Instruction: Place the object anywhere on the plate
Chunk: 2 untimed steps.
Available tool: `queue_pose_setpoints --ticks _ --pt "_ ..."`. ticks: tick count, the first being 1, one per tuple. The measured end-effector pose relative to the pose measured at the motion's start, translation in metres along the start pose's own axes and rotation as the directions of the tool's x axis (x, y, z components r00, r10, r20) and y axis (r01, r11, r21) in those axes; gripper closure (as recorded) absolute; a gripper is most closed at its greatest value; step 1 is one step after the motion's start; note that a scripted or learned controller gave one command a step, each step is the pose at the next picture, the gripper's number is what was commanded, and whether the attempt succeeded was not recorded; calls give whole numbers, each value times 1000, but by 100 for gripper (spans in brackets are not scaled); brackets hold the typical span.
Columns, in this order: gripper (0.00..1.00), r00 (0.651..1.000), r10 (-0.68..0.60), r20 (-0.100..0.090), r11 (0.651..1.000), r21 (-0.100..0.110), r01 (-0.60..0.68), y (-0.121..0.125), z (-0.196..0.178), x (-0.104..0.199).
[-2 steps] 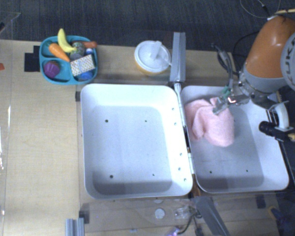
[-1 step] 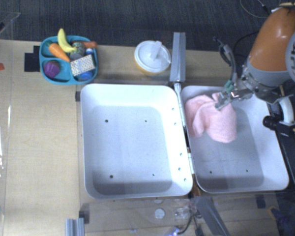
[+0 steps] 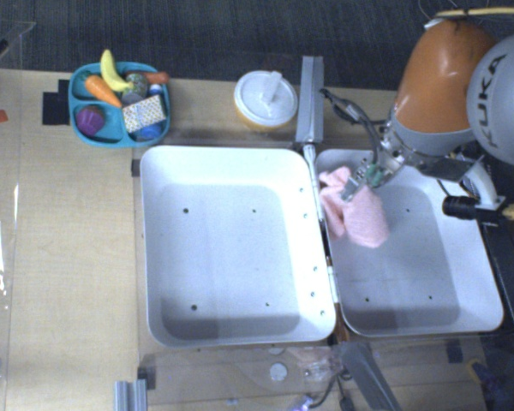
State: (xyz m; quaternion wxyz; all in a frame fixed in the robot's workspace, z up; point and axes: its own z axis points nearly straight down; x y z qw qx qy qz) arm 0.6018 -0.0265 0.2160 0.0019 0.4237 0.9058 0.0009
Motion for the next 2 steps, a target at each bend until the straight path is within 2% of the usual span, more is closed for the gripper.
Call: queue_pose_setpoints --ticks 1,2 --pt "100 920 -391 2 920 -2 391 25 3 36" --pt "100 694 -720 5 694 -4 720 68 4 78"
